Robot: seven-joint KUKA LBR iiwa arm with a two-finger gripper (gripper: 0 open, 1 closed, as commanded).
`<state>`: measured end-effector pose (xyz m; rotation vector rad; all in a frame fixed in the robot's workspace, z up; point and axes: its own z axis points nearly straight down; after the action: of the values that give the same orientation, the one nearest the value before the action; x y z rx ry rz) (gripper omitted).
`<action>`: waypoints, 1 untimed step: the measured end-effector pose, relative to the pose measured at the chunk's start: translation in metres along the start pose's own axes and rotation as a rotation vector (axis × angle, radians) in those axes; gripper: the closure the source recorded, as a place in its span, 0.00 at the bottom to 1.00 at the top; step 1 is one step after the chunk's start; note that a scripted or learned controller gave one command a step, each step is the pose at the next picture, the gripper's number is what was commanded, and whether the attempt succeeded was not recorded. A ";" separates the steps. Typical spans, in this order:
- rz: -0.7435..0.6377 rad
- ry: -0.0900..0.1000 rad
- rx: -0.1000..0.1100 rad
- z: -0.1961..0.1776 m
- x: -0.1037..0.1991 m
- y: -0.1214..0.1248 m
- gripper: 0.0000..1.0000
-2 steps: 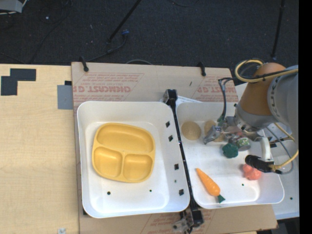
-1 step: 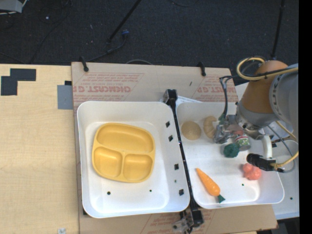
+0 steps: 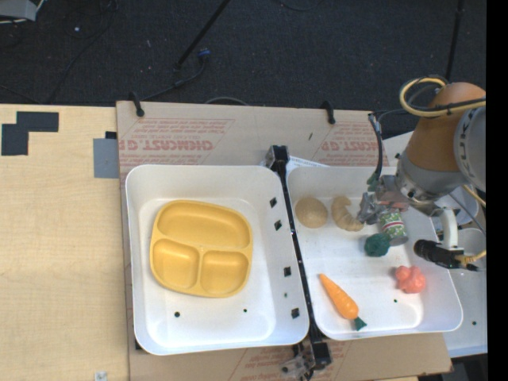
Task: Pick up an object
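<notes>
The arm [image 3: 444, 145] reaches in from three o'clock, its gripper [image 3: 375, 206] low over the right bin [image 3: 432, 312] near that bin's twelve o'clock rim. Whether its pincer is open or closed I cannot tell; the view there is cluttered. To do the pick well, I judge it should descend straight onto one item, with its neighbours outside the closing path. In the left bin [image 3: 139, 213] lies a yellow divided tray [image 3: 202, 247]. In the right bin: an orange carrot [image 3: 340, 296] at six o'clock, a tan rounded piece [image 3: 311, 212] and a paler one [image 3: 346, 213] just beside the gripper, a green-banded can [image 3: 391, 228], a pink lump [image 3: 409, 279] at four o'clock, and a small green piece [image 3: 376, 246].
</notes>
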<state>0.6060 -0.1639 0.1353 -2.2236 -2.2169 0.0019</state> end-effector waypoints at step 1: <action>-0.005 0.000 -0.002 -0.059 0.005 0.005 1.00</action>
<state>0.6110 -0.1592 0.1943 -2.2187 -2.2241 0.0001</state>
